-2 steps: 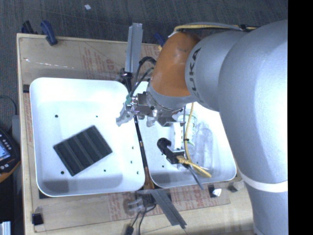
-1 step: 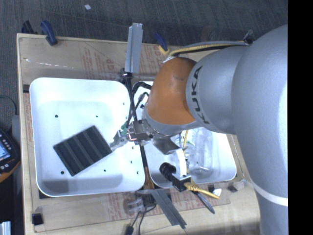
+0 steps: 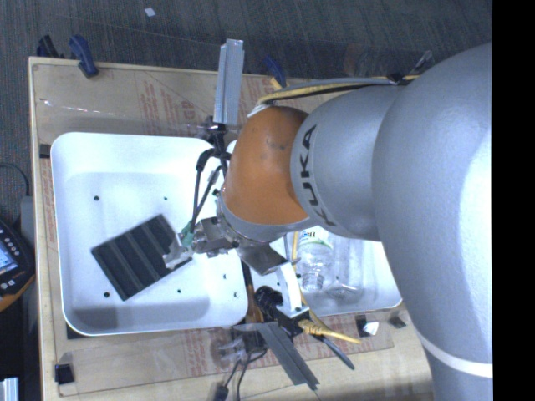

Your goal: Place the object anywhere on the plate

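A dark ribbed rectangular plate (image 3: 132, 257) lies tilted in the left white bin (image 3: 84, 165). My gripper (image 3: 178, 253) hangs low over the plate's right edge, below the orange wrist band (image 3: 263, 174). A clear plastic bottle (image 3: 320, 261) lies in the right bin (image 3: 380, 295), partly hidden under the arm. I see nothing held at the gripper.
The big grey arm (image 3: 401, 182) covers most of the right bin. A metal post (image 3: 230, 78) stands behind the bins. Blue clamps (image 3: 82, 55) grip the board's far edge. Cables and a yellow-tipped tool (image 3: 326, 332) lie at the front. A handheld device (image 3: 10, 261) sits at the far left.
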Controlling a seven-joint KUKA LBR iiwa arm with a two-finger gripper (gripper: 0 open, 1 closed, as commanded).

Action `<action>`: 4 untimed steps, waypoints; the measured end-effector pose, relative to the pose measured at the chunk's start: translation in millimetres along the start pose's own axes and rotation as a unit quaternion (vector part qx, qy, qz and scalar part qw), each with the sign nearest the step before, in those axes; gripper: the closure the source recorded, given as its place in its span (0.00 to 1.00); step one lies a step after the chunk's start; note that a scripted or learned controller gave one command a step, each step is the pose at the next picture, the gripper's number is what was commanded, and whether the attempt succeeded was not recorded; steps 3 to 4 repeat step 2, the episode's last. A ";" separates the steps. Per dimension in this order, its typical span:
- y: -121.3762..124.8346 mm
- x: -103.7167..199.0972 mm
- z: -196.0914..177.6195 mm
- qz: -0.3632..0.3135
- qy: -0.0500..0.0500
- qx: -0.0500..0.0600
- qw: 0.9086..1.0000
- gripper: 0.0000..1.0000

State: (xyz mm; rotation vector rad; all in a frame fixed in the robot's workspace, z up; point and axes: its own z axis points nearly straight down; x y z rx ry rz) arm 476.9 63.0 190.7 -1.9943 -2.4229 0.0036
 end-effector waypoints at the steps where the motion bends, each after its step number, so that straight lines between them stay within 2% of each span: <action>1: 8.2 48.0 12.4 -0.045 0.000 0.002 0.999 0.00; 2: 9.4 46.7 2.9 -0.045 0.000 0.001 0.999 1.00; 4: 9.4 46.7 2.9 -0.045 0.000 0.001 0.999 1.00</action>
